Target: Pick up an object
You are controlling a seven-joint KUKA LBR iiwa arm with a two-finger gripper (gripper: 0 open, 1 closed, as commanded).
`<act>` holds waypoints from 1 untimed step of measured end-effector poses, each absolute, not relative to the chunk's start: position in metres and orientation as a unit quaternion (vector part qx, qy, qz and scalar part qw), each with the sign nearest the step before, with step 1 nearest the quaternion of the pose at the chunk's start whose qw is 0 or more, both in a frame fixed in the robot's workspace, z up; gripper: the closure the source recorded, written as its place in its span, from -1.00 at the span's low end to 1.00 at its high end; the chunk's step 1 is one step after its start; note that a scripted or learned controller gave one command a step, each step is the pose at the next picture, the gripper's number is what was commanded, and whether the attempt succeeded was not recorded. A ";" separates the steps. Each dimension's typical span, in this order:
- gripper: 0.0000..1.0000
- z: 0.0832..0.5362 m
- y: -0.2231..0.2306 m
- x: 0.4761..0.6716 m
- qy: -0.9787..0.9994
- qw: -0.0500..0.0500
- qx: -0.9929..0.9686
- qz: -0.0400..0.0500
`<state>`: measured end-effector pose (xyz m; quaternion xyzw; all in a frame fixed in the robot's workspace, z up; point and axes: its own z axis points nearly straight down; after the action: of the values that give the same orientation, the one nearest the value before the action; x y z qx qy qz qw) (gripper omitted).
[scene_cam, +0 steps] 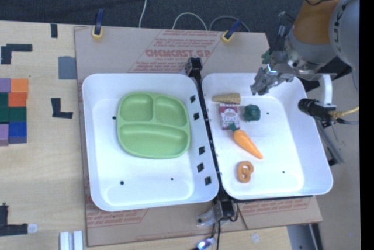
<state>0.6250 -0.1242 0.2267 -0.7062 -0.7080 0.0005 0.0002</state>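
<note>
Right bin: 5 items crowd left half; right half open.

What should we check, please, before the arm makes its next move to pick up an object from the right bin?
1. Objects present in the right bin: ok; carrot, pretzel, cone, red packet, dark green piece.
2. Gripper over the right bin: ok, at its upper edge.
3. Gripper carrying nothing: ok, nothing seen in it.
4. Nearest target free to grasp: cannot tell; packet touches the carrot top.
5. Green tray out of the way: ok, in the left bin.
</note>
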 end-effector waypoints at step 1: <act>1.00 0.212 -0.070 0.621 -0.709 0.004 -0.705 0.002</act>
<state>0.6209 -0.0699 0.2119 -0.7049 -0.7093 0.0021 0.0035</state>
